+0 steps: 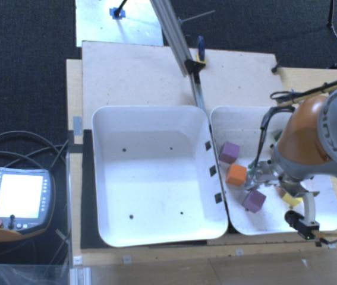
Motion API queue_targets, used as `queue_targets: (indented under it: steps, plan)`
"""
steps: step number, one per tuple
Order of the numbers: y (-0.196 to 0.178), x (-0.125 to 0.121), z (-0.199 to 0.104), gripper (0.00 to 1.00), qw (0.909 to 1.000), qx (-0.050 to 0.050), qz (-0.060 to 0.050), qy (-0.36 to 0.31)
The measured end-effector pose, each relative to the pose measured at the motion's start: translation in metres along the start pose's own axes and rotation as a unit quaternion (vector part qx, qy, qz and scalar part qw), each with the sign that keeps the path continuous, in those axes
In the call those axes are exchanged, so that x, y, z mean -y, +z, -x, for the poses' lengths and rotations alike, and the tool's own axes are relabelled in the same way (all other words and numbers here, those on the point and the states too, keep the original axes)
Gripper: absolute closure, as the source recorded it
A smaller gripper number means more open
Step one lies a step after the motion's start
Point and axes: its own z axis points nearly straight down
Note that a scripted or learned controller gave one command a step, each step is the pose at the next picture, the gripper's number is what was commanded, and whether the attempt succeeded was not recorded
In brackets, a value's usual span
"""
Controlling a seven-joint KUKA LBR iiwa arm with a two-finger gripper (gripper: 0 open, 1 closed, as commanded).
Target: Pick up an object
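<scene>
We see the pincer (256,181) low in the right bin (239,116), under the grey arm (334,129) with its orange band (302,132); whether it is wide or narrow we cannot tell, for the wrist hides it. Just beside it on its left lies an orange cube (236,174), and right under it a purple cube (254,200). A second purple cube (229,152) sits a little farther up, near the wall between the bins. A yellow piece (291,200) peeks out beneath the arm. The left bin (150,114) stands alongside on the bench (144,76). A teach pendant (15,203) lies off to the far left.
</scene>
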Motion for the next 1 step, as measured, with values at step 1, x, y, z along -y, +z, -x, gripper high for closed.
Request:
queue_targets:
  steps: [1]
  plan:
    - [-0.0435, -0.0007, -0.0031, 1.00, 1.0000, 0.000, 0.001, 0.000]
